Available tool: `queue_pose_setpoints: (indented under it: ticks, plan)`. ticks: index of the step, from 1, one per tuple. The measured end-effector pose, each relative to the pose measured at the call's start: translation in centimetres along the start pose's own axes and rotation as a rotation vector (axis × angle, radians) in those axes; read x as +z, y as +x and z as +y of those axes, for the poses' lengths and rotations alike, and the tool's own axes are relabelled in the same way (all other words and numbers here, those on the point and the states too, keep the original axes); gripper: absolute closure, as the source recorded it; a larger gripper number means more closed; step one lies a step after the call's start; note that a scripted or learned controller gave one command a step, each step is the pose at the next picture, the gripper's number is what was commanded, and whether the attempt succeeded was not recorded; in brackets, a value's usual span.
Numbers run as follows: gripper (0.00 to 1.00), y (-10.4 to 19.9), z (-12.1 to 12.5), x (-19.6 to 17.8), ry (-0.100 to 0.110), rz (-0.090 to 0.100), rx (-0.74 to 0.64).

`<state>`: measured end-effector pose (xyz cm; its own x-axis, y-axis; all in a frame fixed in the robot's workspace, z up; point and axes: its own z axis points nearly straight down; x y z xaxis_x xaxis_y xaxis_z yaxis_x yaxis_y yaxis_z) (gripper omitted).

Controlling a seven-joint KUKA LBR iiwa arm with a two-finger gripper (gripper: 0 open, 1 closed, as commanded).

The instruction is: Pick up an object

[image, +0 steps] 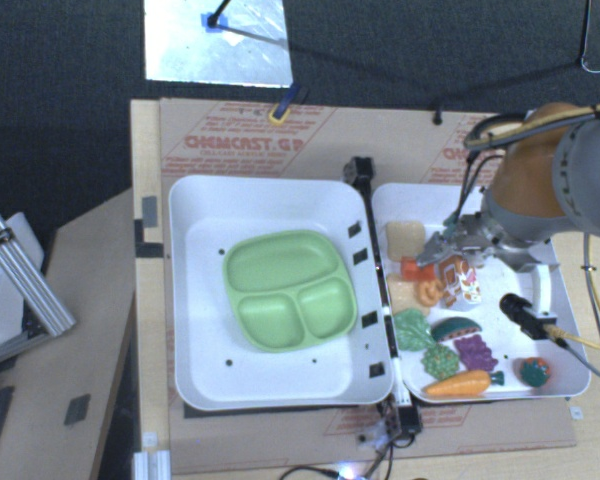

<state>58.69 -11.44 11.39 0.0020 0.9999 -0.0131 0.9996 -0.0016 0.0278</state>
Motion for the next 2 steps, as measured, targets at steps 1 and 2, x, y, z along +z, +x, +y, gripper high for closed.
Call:
queue_pose_setpoints:
  ticks: [1, 2]
  plan:
    - [1.00, 0.0, 0.2, -1.1, -0.005, -0.001, -0.001]
    - [1.00, -0.8, 0.3, -5.7, 0.022, 0.012, -0.002]
